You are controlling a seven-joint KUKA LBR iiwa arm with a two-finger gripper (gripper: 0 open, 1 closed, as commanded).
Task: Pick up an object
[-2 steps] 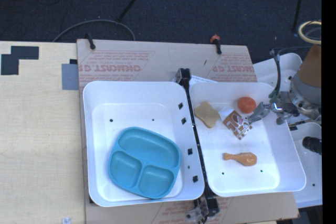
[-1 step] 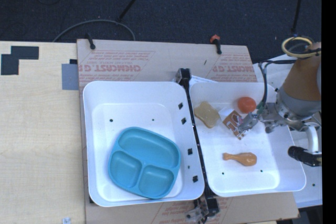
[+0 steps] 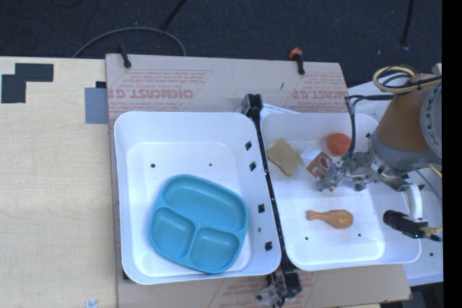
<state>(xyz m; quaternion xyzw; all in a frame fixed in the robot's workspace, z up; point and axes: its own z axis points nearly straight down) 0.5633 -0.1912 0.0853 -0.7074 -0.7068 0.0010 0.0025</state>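
Observation:
My gripper (image 3: 342, 182) hangs over the middle of the right bin (image 3: 361, 250), on the arm that reaches in from the right. It is open, and its two metal fingers stand apart with nothing between them. A small brown item (image 3: 317, 165) lies just left of the fingers, close to them. An orange-red ball (image 3: 337, 143) sits behind the gripper. A tan, bread-like piece (image 3: 284, 156) lies further left. In front of the gripper lies a tan drumstick-shaped toy (image 3: 330, 218).
The left bin (image 3: 137, 155) holds a blue divided plate (image 3: 198, 222). A black divider rail (image 3: 263, 184) runs between the two bins. Cardboard lies under both bins, and a pale wooden bench top (image 3: 50, 191) stretches to the left.

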